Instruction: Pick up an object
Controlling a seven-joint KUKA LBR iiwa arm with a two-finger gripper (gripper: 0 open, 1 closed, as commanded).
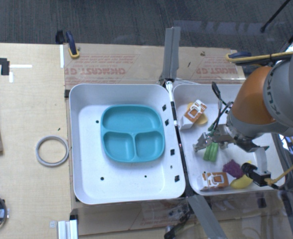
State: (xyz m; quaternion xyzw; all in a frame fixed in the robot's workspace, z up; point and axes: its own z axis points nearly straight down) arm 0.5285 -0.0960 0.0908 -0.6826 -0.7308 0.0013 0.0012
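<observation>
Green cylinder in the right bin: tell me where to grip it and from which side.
Grip the green cylinder across its middle, coming straight down from above. It lies flat and slanted on the right bin floor, so its long sides are likely free; the gripper is at its upper end.

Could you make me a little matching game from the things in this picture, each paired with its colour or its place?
Things:
1. divided plate
2. tape ring
3. cucumber-like piece
4. purple piece

Descriptions:
A. green, in the right bin, just below the gripper
B. pale, on the bench left of both bins
C. turquoise, in the left bin
D. right bin, beside a yellow piece

Pairs: 1-C, 2-B, 3-A, 4-D
</observation>
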